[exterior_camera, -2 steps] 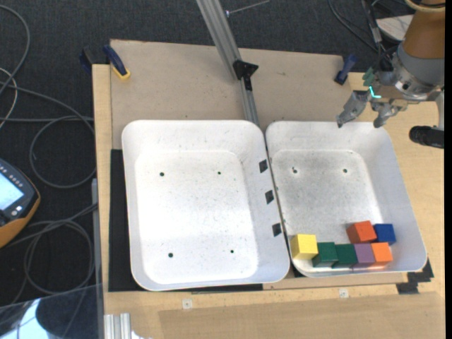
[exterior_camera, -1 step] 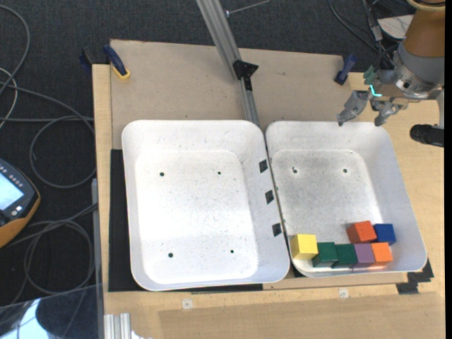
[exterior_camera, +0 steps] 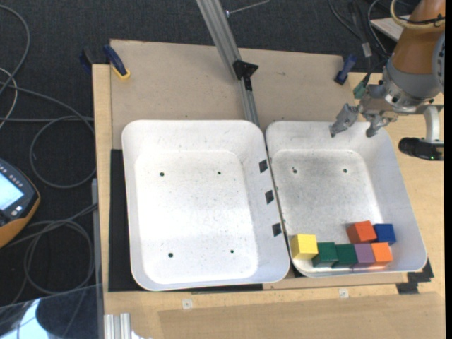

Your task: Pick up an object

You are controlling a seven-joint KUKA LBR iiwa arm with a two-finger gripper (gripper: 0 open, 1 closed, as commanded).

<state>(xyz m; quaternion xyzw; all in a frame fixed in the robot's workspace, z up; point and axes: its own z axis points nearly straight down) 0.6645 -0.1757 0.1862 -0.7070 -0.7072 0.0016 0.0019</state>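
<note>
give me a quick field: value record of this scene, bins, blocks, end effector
left bin: white, bare speckled floor
right bin: white, holds all the blocks
blocks: clustered at near edge of right bin
block colours: yellow, two green, purple, two orange, blue
end effector: open, above far edge of right bin, holding nothing
distance to blocks: far side of the bin from them

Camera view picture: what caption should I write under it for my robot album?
Grey arm's open gripper hovers over the far edge of the right white bin, away from the small coloured blocks clustered at its near edge.
</note>
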